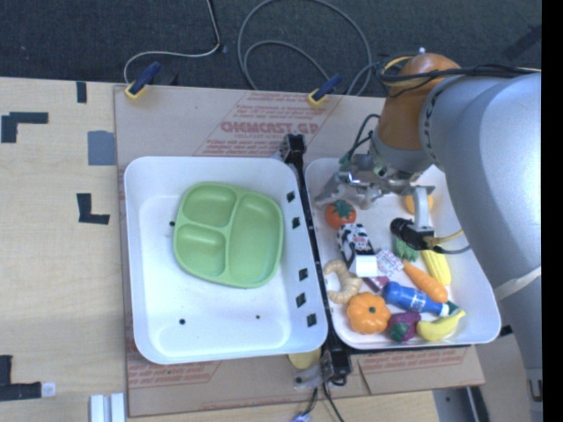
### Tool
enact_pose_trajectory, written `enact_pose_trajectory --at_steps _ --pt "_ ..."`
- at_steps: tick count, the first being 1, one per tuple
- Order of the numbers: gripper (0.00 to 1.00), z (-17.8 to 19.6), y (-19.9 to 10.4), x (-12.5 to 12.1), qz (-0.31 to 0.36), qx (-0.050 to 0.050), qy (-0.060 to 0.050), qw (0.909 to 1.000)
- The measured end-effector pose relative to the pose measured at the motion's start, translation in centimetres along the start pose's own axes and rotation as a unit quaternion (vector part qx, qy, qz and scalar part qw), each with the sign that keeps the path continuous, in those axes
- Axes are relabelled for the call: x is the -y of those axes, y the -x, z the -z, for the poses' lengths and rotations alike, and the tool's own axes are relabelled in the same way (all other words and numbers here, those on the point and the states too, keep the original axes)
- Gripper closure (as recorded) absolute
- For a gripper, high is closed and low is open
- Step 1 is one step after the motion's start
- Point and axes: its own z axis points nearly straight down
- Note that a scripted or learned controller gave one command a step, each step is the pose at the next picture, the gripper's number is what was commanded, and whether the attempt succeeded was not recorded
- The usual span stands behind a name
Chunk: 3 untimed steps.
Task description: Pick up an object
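Hovering low over the far end of the right bin [482,299], your pincer [356,185] sits just above a tomato [340,214], though you cannot tell from here whether it is released or clenched. Nearer you in that bin lie a cow toy [354,238], a carrot [425,281], corn [437,266], a pumpkin [368,313] and a banana [440,325], crowded together. The left bin [141,236] holds a green plate [229,234], and both bins rest on the counter [53,262].
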Motion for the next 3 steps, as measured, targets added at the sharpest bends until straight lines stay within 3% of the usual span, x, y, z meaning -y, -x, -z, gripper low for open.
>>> enact_pose_trajectory --at_steps 1,2,3 --pt "0.00 0.0 0.5 2.6 0.000 0.000 0.002 1.0000" --pt "0.00 -0.1 0.7 -1.1 0.001 0.000 0.002 1.0000" --pt "0.00 0.0 0.2 0.5 0.000 0.001 0.002 1.0000"
